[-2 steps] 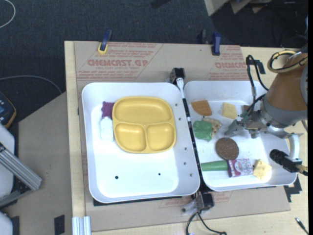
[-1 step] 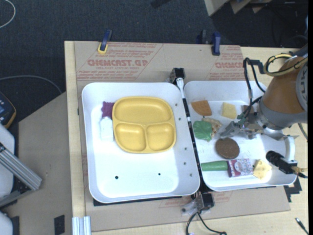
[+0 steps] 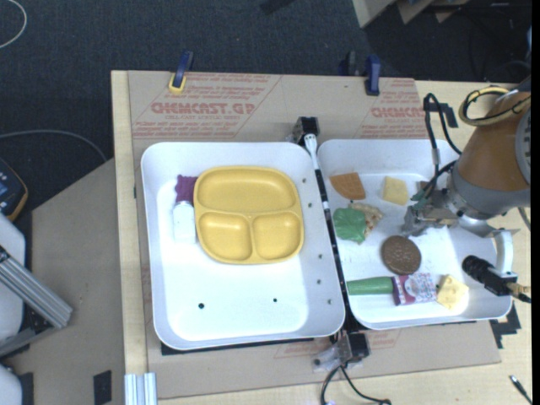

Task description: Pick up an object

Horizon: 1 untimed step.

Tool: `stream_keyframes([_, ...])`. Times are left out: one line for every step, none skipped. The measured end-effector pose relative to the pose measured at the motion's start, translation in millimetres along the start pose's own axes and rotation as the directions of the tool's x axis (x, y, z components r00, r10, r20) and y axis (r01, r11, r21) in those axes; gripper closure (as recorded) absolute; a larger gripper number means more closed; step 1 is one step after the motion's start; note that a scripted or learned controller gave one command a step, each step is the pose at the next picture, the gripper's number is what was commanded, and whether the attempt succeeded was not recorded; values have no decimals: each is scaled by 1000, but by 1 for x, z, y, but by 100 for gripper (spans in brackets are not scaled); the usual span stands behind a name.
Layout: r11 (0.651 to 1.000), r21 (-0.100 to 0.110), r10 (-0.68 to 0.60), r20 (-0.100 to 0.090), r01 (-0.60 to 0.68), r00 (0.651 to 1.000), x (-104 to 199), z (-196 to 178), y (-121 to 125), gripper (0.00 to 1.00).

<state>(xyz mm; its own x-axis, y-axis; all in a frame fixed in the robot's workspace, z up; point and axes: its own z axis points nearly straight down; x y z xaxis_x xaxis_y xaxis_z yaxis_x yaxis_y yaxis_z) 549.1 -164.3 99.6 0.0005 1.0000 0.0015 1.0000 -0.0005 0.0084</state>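
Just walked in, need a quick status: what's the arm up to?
The arm is reaching into the right bin, its gripper low over the bin's middle, just above the brown round disc. Nothing is visibly held. Around it lie a green lump, an orange piece, a yellow block and a green stick. The left bin holds a yellow divided plate, untouched.

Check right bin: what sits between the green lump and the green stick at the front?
Camera view: bare white bin floor between the green lump and the green stick. The brown round disc lies just right of that gap, not in it.
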Motion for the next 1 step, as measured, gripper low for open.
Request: stream_keyframes([1000, 0, -1, 5, 1, 1000, -6, -62, 5, 100])
